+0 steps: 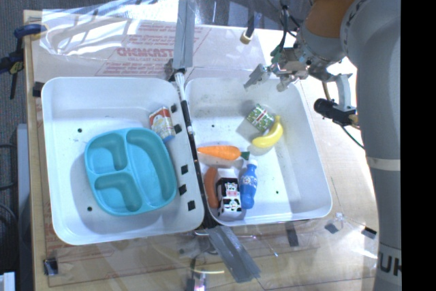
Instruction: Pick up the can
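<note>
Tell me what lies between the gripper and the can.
Camera view: only bare white bin floor lies between the gripper and the can.

Slanted overhead view of both bins (68, 95)

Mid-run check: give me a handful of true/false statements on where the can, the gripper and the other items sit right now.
1. The can lies in the left bin, beside the blue tray. True.
2. The gripper is closed on the can. False: it hangs above the right bin's far edge, apart from the can.
3. The banana lies in the right bin. True.
4. The carrot rests on the blue tray. False: it lies in the right bin, near the divider.
5. The blue bottle is in the right bin. True.
</note>
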Tool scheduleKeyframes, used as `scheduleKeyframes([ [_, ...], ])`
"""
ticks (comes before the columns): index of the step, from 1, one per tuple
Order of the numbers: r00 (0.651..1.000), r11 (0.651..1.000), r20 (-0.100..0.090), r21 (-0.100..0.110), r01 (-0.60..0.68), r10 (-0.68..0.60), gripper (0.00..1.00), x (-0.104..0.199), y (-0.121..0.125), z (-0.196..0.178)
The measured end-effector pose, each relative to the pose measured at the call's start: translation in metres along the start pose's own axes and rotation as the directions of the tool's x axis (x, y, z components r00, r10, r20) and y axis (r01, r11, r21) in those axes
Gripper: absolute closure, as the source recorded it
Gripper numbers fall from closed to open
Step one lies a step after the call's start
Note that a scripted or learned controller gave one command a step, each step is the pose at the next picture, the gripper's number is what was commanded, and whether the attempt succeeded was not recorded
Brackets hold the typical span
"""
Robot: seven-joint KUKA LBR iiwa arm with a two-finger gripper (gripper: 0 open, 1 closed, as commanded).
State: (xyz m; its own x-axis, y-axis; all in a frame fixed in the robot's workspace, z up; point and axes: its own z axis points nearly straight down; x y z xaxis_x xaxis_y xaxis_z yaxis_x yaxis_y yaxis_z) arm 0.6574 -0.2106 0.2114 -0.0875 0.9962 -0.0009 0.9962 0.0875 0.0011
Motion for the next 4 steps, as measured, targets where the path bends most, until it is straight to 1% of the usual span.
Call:
scheduleKeyframes([
  [1,1.0,1.0,-0.001,0.003,-0.014,0.014,0.0,0.005,-0.018,0.12],
  [2,1.0,1.0,0.0,0.004,-0.027,0.027,0.0,0.007,-0.055,0.119],
  [3,1.0,1.0,0.0,0.002,-0.023,0.023,1.0,0.007,-0.054,0.108],
  [4,0.999,0.999,-0.001,0.002,-0.039,0.039,1.0,0.027,-0.034,0.032],
])
